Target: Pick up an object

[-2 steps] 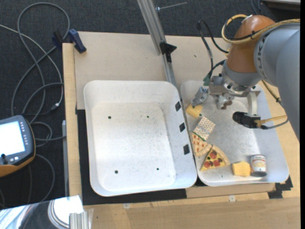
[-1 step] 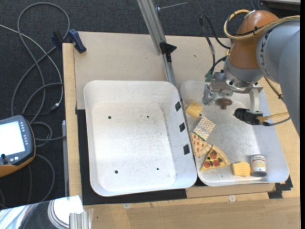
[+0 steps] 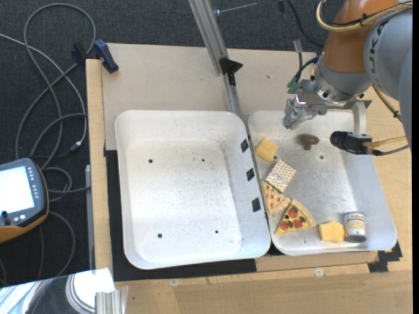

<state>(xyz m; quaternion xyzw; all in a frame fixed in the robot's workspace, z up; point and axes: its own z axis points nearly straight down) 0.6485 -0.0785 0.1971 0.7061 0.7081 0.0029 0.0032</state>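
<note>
Fingers [image 3: 293,118] hang over right bin's [image 3: 376,195] far end, beside brown lump [image 3: 308,139]; spread or pressed together unclear.

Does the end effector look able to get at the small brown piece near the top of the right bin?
Probably yes. The end effector hangs just up-left of the brown piece, which lies alone on bare bin floor.

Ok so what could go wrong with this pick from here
The gripper hovers near the right bin's far wall, so a descent may clip the rim. The small brown object beside it looks low and round and could slip away. The two pizza slices lie flat against a patterned card, risking a double grab.
</note>
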